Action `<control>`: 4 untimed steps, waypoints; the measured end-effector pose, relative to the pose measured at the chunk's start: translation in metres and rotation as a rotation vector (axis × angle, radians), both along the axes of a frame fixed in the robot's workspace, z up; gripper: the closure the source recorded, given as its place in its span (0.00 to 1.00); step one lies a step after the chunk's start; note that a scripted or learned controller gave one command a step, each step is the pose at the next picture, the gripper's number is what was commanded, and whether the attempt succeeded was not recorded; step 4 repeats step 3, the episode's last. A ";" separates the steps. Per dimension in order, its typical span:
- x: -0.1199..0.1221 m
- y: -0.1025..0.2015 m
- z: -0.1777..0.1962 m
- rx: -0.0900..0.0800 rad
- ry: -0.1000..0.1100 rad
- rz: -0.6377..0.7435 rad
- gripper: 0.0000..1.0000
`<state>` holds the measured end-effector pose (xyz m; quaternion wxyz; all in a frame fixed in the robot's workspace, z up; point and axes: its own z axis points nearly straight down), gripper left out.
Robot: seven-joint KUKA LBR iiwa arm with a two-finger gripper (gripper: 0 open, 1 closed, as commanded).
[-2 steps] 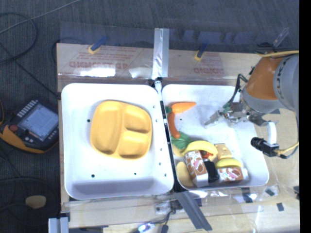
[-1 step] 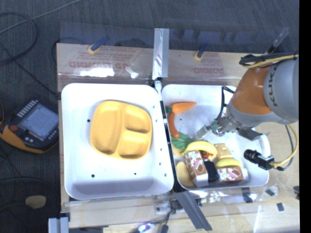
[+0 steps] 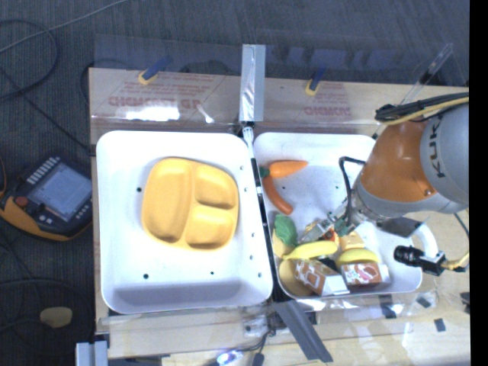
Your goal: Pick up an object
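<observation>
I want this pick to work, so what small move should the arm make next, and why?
Probably a short, straight descent onto the banana. The gripper sits low in the right bin, just above the heap of food at its near end, with the banana lying right beside it. The carrot lies apart, further up the bin, so it would need a longer move.

One fixed camera looks down at a slant on both bins (image 3: 183,147), the arm (image 3: 408,170) entering from the right.
</observation>
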<state>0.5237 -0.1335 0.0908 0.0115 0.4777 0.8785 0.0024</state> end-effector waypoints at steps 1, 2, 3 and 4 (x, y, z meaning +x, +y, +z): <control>0.000 0.002 0.006 0.006 0.007 0.000 1.00; 0.037 0.068 0.089 0.008 0.030 -0.111 1.00; 0.119 0.060 0.088 0.006 0.030 -0.176 1.00; 0.119 0.060 0.088 0.006 0.030 -0.176 1.00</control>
